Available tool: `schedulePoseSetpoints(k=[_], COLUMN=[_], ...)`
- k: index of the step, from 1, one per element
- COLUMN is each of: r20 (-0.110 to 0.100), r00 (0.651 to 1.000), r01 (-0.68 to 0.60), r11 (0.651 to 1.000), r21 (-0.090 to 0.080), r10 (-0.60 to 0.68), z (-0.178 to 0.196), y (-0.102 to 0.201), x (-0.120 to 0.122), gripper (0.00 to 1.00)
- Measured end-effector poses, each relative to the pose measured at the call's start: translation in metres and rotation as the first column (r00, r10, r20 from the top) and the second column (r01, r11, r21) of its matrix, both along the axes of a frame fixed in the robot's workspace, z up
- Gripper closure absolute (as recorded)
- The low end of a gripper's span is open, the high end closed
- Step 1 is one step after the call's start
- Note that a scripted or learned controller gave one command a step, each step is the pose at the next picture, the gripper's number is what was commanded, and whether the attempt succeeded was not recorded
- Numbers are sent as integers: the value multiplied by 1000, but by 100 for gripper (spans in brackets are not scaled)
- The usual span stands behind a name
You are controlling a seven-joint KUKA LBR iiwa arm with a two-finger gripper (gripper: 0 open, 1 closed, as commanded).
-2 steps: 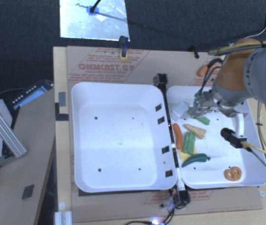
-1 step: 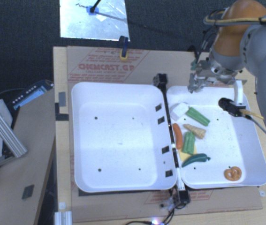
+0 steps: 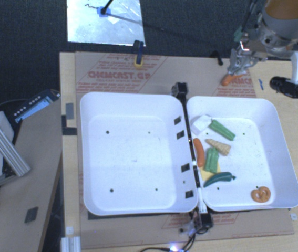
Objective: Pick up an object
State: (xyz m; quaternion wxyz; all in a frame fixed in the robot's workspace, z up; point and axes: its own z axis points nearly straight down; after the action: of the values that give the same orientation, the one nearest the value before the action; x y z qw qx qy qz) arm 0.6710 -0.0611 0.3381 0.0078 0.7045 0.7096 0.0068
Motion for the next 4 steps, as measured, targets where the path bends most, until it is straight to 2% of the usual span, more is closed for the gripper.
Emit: schedulePoseSetpoints(k=[1,2,4], r20=[1,-16,-19], r00=[1000,1000,1000], r01=[1,2,2], r11=[1000,1000,1000], r21=[-1,0,1], r10=[-1,-2,-2], z=[185,199,197], y=[4,10,18], x=[-3,-3,-2], gripper=[100,100,100])
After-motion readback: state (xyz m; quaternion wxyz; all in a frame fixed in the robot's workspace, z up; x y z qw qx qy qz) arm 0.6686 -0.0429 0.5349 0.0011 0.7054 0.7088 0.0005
